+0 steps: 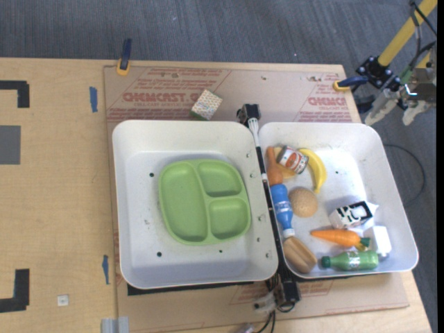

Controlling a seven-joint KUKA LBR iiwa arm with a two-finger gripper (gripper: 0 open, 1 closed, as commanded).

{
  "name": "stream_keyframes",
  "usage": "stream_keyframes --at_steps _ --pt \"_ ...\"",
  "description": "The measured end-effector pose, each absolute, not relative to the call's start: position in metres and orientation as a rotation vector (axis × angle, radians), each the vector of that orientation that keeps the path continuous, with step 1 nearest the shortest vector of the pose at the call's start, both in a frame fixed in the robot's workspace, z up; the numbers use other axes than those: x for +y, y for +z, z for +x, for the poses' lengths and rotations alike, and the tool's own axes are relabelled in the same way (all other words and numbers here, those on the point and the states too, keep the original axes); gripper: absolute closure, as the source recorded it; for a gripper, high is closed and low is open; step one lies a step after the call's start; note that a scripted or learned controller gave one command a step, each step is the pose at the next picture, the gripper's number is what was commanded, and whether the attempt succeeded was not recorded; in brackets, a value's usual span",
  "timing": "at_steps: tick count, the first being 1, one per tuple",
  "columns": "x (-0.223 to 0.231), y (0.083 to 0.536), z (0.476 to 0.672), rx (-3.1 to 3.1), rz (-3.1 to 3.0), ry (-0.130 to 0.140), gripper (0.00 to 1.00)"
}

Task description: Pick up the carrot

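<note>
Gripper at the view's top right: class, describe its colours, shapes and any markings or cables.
Little of the gripper can be made out, since it is small and blurred. It has a black, blocky body with pale grey parts below. A yellow strip runs slantwise up from it toward the picture's edge. No markings can be read, and cables are too fine to tell.

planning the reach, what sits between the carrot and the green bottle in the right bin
In the camera view, nothing sits between them: the carrot lies just above the green bottle, with only a thin strip of bare white bin floor separating them.
</note>
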State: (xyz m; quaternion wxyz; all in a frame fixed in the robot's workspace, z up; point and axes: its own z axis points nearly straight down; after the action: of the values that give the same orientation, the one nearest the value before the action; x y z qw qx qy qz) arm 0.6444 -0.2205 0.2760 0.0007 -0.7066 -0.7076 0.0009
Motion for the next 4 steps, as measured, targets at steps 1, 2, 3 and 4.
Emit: stream_keyframes --at_steps 1,2,3,4 --pt "-0.172 0.124 0.6 -2.26 -2.164 0.008 0.0" --pt "-0.161 0.097 0.61 -2.373 -2.065 -0.002 0.0" --pt "-0.11 0.092 0.533 -2.435 -2.001 -0.011 0.0" --pt "-0.138 0.092 0.489 -2.718 -1.61 -0.014 0.0"
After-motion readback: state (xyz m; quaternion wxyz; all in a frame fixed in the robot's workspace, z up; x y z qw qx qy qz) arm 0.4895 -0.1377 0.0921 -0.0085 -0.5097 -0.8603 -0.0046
